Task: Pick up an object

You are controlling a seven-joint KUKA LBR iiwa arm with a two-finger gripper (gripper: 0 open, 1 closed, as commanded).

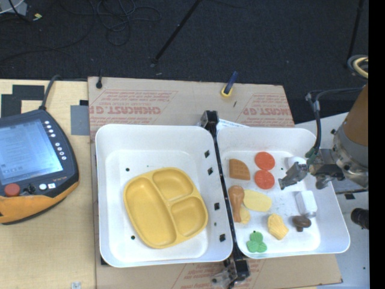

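The left bin (114,155) is holding a yellow divided tray (165,206). The right bin (328,233) is carrying small toy foods: an orange-brown wedge (239,169), two red discs (264,161), a pale yellow piece (257,200), a drumstick shape (237,199), a yellow corn-like piece (277,226), a green cluster (257,242), a white block (304,201) and a brown bit (301,222). The gripper (308,172) is hovering over the right bin's upper right, its fingers standing apart with nothing between them, just above the white block.
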